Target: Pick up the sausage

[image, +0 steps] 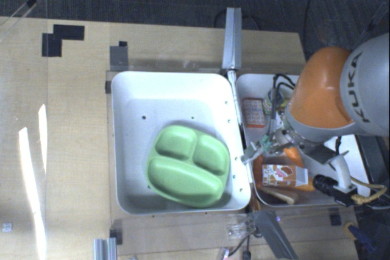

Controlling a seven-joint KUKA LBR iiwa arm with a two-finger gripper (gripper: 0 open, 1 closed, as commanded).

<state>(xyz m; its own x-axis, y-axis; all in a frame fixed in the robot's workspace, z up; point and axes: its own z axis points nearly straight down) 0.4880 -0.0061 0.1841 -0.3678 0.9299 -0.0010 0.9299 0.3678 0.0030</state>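
Camera view: arm reaches over the right bin, its gripper low at the bin's 9 o'clock; a brown sausage lies at 6 o'clock beside an orange packet; green tray fills the left bin

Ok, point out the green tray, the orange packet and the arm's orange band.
green tray [189, 165]: camera view, on its central ridge, in the left bin.
orange packet [282, 175]: camera view, on its printed face, in the right bin.
orange band [321, 89]: camera view, on its rounded top, above the wrist.
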